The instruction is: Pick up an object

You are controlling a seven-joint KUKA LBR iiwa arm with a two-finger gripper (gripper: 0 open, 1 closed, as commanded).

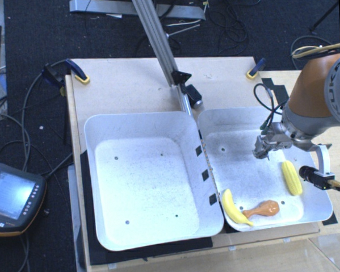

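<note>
My gripper [262,151] hangs over the middle of the right bin [238,129], seen from above below the grey wrist and orange band. A yellow corn cob [291,177] lies to its right and a little nearer the front. A yellow banana [232,208] rests by the bin's front left corner. Beside the banana lies an orange-brown drumstick-shaped toy [263,209]. Nothing shows between the gripper's tips.
The left bin [102,136] stands beside the right one, with a raised divider edge [205,165] between them. A metal strut [162,42] slants up from behind the bins. A pendant [14,197] lies off the bench at left.
</note>
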